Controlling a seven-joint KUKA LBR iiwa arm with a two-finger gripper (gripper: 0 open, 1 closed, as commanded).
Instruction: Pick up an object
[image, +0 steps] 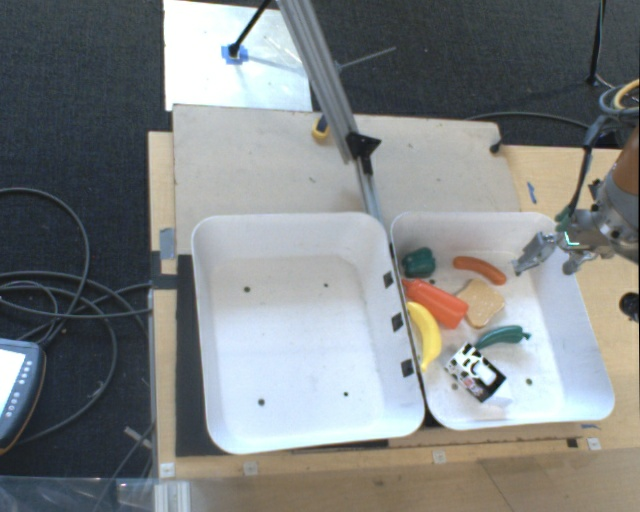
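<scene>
The black-and-white box (475, 371) sits closest to us, near the right bin's (590, 380) front edge. The gripper (548, 252) hovers by the back right corner, can't tell if it's holding anything. The sausage (480, 269) lies just left of it, long axis running roughly left-right, so probably the easiest grab.

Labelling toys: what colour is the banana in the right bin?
Yellow; the banana shows best in the camera view, beside the carrot.
</scene>
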